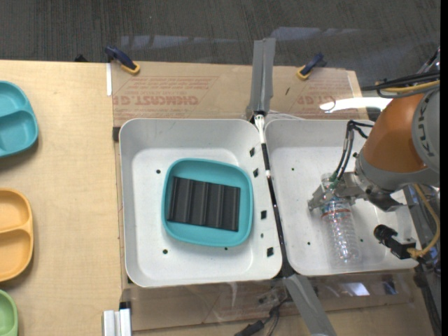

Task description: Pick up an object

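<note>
A clear plastic bottle (341,233) lies on its side in the right white bin (297,152), its length running toward the bin's front edge. My gripper (327,196) hangs low at the bottle's far end, touching or just above its top. The grey arm with its orange band (392,142) reaches in from the right. In the left white bin (140,187) sits a teal tray (207,166) holding a black ridged insert (206,203).
Three divided plates lie on the wooden bench at the far left: teal (14,128), orange (12,233) and green (5,317). Cardboard (182,89) lies behind the bins, held by two clamps (122,60). Cables (395,243) hang near the right bin's right wall.
</note>
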Tool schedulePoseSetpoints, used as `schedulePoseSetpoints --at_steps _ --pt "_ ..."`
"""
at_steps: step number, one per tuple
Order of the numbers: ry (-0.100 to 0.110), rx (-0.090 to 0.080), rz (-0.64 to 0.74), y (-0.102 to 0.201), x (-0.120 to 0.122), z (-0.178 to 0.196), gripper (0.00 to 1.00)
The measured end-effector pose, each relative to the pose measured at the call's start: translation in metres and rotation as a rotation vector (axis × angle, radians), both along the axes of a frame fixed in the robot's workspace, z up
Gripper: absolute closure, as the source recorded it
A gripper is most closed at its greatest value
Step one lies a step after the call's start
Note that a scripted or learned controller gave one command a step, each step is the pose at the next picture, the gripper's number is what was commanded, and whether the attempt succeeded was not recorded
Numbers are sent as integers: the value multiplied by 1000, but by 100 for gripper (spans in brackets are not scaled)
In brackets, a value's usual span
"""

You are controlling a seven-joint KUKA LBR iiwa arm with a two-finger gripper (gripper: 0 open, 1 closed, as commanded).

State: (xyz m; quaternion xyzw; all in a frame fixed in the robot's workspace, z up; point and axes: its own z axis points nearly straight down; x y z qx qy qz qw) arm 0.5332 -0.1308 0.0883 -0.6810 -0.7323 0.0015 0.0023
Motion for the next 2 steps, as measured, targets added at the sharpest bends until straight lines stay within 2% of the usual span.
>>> schedulePoseSetpoints --at_steps 1,2 --pt "6 1 -4 -2 0 5 100" --pt "1 -1 8 37 44 77 100"
